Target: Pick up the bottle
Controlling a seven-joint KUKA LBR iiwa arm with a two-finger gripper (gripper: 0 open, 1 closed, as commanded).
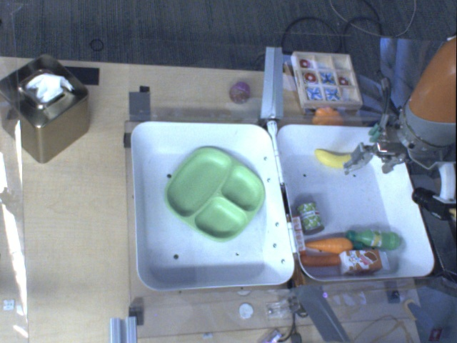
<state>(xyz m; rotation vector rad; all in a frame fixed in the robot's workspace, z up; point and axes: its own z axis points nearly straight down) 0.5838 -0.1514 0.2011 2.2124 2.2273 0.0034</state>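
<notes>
The green plastic bottle with the orange band (373, 239) lies on its side near the right bin's (400, 184) front edge, beside a carrot (327, 246). It looks light, stiff and slick, so grip its middle. The hand (373, 154) hovers near the far edge, released and empty.
</notes>
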